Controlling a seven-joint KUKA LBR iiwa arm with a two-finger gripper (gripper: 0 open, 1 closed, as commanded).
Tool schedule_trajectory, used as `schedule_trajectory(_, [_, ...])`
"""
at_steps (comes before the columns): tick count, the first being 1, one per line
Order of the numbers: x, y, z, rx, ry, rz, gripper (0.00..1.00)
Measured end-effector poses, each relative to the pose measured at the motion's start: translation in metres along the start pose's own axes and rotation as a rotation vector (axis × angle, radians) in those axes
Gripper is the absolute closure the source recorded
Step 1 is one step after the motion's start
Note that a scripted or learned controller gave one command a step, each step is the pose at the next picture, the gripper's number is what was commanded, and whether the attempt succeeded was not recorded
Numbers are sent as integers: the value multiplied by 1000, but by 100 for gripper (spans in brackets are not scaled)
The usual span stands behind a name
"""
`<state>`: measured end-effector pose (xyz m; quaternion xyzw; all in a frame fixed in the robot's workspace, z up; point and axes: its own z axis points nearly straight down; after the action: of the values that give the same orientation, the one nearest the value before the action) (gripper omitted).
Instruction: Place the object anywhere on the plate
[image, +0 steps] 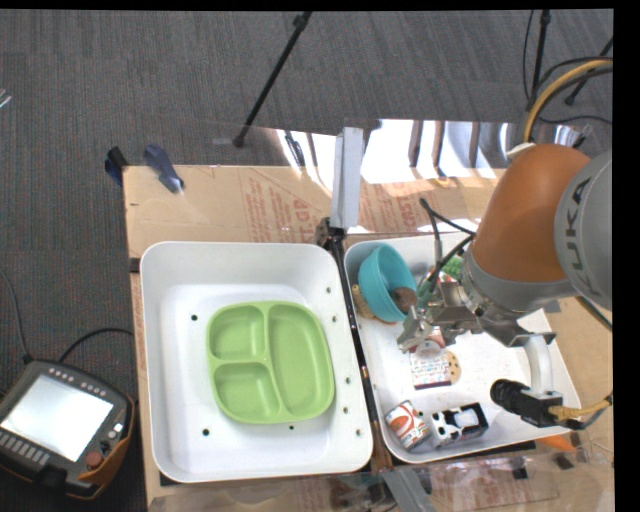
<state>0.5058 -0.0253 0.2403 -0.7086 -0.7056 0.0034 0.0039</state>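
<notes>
Arm down in the right bin, plate waiting bare in the left one.

The green plate (270, 360) lies in the left bin (170, 300), its three compartments unfilled, so this looks like the pick step, with nothing carried yet. The gripper (425, 335) hangs low over the right bin (565, 390), just above a flat patterned card (432, 370) and right beside a teal bowl (385, 280); which of them it is going for, I cannot say. Whether the fingers are spread or pressed together is lost under the wrist, so no call there. Nearer the front rim sit a small can (407, 425) and a black-and-white toy (460, 422), well apart from the gripper. Next it needs a firm grip, a lift, then a carry left across the divider to the plate.
</notes>
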Motion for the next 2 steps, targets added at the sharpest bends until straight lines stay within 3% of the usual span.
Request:
schedule_trajectory(1, [85,-11,58,3,-1,18,100])
schedule_trajectory(2, [187,11,61,-2,-2,-131,100])
